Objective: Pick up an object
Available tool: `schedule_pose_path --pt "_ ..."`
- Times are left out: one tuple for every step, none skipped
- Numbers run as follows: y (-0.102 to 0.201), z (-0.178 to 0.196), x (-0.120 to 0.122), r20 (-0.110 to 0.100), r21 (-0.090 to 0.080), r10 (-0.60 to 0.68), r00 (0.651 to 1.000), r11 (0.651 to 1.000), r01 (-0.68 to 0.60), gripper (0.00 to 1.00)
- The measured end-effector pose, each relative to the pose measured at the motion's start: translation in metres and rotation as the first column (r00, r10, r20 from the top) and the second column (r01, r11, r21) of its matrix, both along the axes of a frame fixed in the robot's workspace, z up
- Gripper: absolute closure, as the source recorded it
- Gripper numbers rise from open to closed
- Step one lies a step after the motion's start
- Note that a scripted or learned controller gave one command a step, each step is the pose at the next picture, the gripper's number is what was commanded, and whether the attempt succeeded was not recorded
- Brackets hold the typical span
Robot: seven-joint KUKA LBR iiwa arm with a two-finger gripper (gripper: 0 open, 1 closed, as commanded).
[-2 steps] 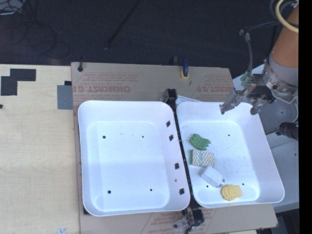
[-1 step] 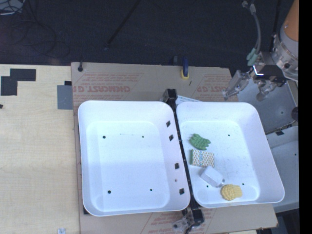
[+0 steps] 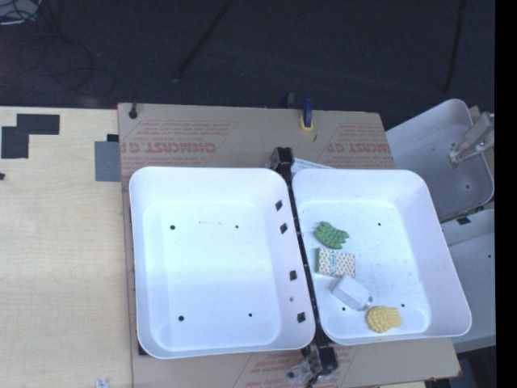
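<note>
While the hand [image 3: 482, 128], grip unclear, sits upper right, objects [image 3: 349, 280] lie well apart.

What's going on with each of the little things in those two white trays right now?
Green leaf-shaped piece: lying flat in the right tray.
Patterned square pad: flat, just below the leaf.
White block: on its side, tilted, near the pad's lower corner.
Yellow bumpy lump: near the tray's front wall.
Left tray: level, beside the right tray.

Green [image 3: 330, 234], patterned [image 3: 336, 262], white [image 3: 350, 292], yellow [image 3: 383, 318] objects clustered.
</note>
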State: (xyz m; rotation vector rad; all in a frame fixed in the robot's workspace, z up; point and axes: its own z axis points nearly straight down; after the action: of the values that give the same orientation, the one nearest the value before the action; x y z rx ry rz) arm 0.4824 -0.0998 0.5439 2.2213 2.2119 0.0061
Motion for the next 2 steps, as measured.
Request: schedule_pose_path --pt "0.039 -0.076 0.118 -0.016 0.003 0.01 1.0 1.0 -0.01 0.0" --pt "0.016 -0.001 0.021 -0.004 0.002 0.0 1.0 1.0 0.0 0.0"
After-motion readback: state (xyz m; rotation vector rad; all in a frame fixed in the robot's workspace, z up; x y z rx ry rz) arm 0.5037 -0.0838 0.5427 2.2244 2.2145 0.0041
